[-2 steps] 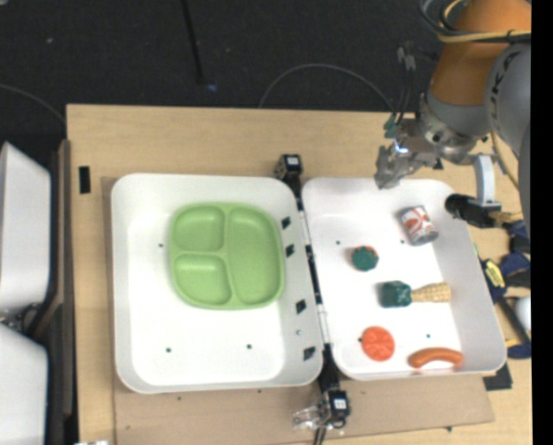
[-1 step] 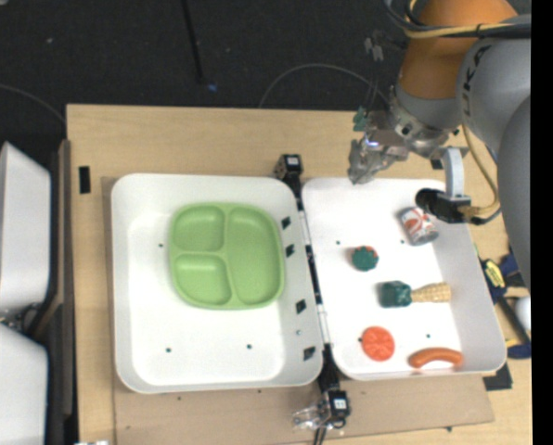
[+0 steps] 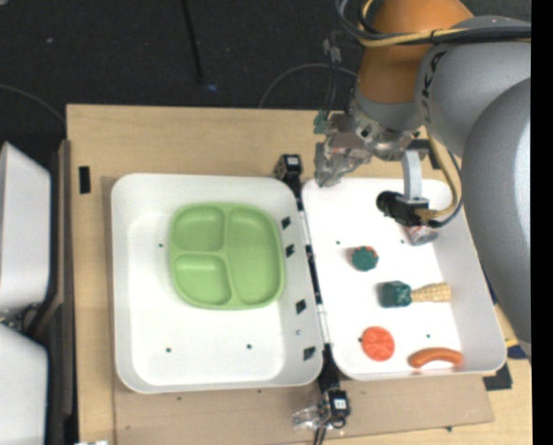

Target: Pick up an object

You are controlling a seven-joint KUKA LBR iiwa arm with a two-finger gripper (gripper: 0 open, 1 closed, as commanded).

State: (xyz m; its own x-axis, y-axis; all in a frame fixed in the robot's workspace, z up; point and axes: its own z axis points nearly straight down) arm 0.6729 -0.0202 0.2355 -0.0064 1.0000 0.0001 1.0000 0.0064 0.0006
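My gripper point(image 3: 332, 167) hangs over the far left corner of the right bin point(image 3: 346, 216), with nothing seen in it. In that bin lie a small green and red toy point(image 3: 365, 259), a teal and tan cone-shaped toy point(image 3: 412, 294), an orange-red round toy point(image 3: 378, 342) and an orange sausage point(image 3: 435, 357). All of them lie nearer the camera than the gripper and apart from it.
The left bin point(image 3: 147, 341) holds a green divided plate point(image 3: 227, 255). A black part on a cable point(image 3: 397, 204) hangs from the arm over the right bin's far side. The grey arm covers the upper right of the view.
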